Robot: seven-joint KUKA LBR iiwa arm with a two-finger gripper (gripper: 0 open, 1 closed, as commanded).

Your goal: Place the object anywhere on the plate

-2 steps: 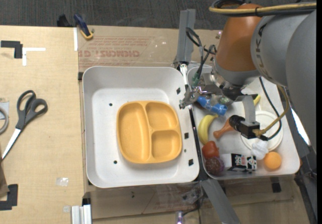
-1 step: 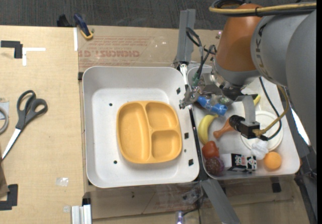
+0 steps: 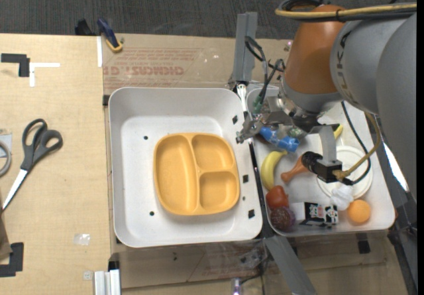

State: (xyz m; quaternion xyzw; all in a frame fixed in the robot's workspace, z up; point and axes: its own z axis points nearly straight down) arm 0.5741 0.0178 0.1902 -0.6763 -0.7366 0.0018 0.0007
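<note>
Plate [image 3: 197, 173] first: we see a yellow, three-compartment dish lying flat in the middle of the left bin [image 3: 126, 154], nothing on it, its long axis running roughly up and down the view. The object to be placed has to come from the right bin [image 3: 381, 214], where we find a blue item [image 3: 277, 138], a banana [image 3: 269, 168], an orange drumstick-shaped toy [image 3: 296, 169], a red piece [image 3: 277, 196], a dark purple piece [image 3: 283, 219], a small black-and-white carton [image 3: 321, 213], an orange ball [image 3: 358, 211] and a white disc [image 3: 351, 177].

We place the gripper [image 3: 255, 121] low over the upper left corner of that right bin, right at the wall shared by the two bins, with the blue item just beside it on the right. Whether its tips are apart or together we cannot tell, since cables and metal parts crowd that spot, and we cannot see anything clamped there.

From the gripper, the plate lies to the view's left and a little downward, just across the shared wall. We judge that the coming move turns on that short leftward crossing, provided something is actually held.

Above the wrist, the orange band [image 3: 315, 55] and the bulky grey arm [image 3: 381, 55] reach in from the upper right, bent down steeply over the bin.
</note>
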